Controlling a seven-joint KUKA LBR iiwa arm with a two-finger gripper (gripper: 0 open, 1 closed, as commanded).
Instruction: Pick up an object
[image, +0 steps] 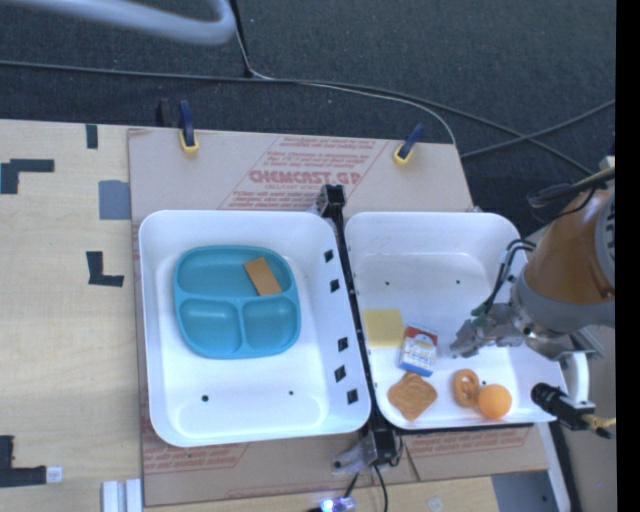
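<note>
While hovering over the right bin (440, 235), end effector (470, 340) grip unclear, orange (494, 401) nearby.

Too small to read: print on the packet (418, 351) just right of the yellow block (383, 326).

Gripper (470, 340) low over right bin (420, 235), near small packet (418, 351), orange (494, 401).

1. Arm (575, 270) – grey links, broad orange band just above the wrist.
2. Gripper (466, 345) – dark grey metal, small, compact.
3. Black cable loops just behind the gripper, alongside the orange band.
</note>
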